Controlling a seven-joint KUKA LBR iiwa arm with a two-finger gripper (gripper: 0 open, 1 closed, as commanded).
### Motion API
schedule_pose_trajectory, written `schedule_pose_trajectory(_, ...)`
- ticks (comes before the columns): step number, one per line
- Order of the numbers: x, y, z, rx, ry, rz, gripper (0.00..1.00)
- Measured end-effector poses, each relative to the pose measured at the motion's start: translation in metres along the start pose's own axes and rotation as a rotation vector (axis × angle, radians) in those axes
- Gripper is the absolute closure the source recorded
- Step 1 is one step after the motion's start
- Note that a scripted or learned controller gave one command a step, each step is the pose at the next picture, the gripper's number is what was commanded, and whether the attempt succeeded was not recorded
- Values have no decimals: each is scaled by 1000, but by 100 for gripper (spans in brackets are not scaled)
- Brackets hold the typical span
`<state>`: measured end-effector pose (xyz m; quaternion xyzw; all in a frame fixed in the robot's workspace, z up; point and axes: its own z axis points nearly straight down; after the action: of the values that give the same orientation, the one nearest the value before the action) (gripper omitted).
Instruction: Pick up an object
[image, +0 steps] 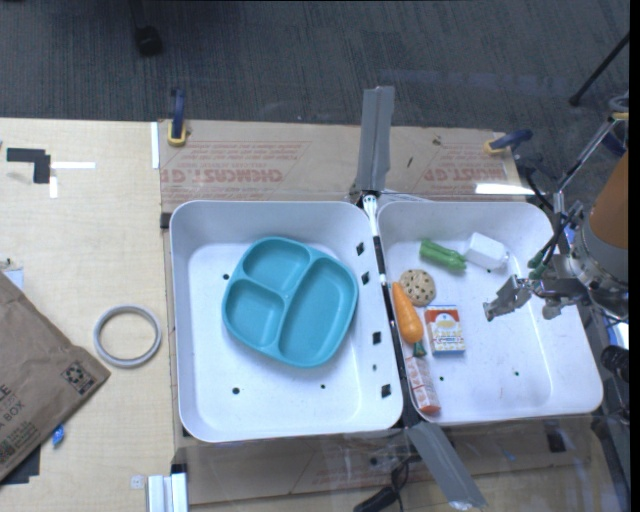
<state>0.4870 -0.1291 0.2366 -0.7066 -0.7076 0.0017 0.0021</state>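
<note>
Over on the right, the gripper (512, 296) hangs above the right bin (560, 395), its fingers looking slightly parted with nothing between them, though the view is too coarse to be sure. Just left of it in that bin lie a small carton (445, 330), a cookie (417, 286), a carrot (406, 312), a green pickle-like piece (442, 256), a white block (487, 250) and a reddish packet (422, 385) against the dividing wall. A teal divided plate (290, 300) sits in the left bin (200, 400). A tape roll (127, 334) rests on the desk (80, 230).
</note>
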Motion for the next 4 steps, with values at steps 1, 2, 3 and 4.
schedule_pose_trajectory(1,28,74,137,-3,-1,-122,0)
schedule_pose_trajectory(2,-61,55,102,-4,-2,-32,0)
schedule_pose_trajectory(3,17,35,142,-9,-2,-404,0)
schedule_pose_trajectory(4,25,87,141,-13,-3,-176,0)
